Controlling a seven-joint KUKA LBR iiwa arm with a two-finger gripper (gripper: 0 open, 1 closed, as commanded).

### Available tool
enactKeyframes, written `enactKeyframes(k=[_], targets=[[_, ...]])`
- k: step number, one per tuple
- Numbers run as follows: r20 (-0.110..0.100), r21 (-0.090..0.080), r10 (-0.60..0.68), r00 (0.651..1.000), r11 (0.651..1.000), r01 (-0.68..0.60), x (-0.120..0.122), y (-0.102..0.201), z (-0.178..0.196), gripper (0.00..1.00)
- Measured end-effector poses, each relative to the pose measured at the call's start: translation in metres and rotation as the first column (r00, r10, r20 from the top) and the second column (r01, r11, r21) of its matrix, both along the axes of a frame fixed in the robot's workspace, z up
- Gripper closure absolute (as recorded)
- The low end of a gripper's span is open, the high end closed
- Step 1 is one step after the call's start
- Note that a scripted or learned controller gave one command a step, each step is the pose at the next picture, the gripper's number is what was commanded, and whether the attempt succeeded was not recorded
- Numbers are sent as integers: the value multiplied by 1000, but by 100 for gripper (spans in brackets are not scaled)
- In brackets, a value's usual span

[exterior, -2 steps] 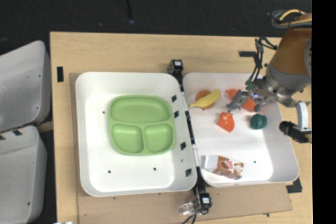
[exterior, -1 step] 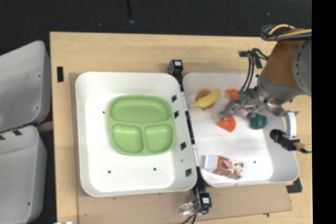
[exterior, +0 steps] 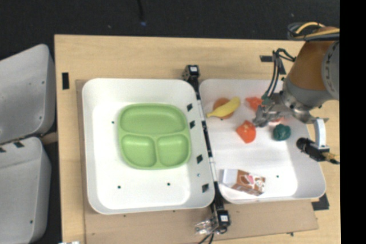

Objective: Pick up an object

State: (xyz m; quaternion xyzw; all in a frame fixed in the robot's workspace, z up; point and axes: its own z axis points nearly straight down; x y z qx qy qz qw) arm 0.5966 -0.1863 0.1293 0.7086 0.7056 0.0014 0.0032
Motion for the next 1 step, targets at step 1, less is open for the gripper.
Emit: enactKeyframes(k=[1], targets=[[-1, 0, 2, 1000, 1000, -2, -4, -10, 52, 100]])
